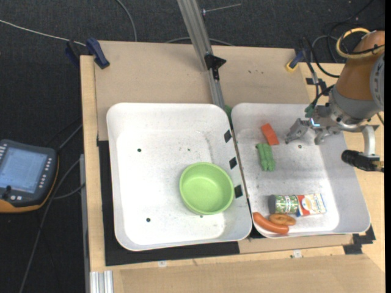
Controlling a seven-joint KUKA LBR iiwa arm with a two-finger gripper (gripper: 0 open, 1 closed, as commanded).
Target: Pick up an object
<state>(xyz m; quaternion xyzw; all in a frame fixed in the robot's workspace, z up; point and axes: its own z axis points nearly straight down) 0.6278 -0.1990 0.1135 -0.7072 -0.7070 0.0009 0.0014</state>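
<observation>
We saw the gripper (308, 131) spread open and empty over the right bin's (348, 182) far edge, the orange block (269, 134) just beside it; a misaligned descent risked nudging it away.

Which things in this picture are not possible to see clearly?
- Gripper, camera view: too small and blurred to tell how its fingers stand.
- Carton: label print too small to read.
- Hot dog: its far side is partly covered by the carton.
- Arm: cut off by the right edge.
</observation>
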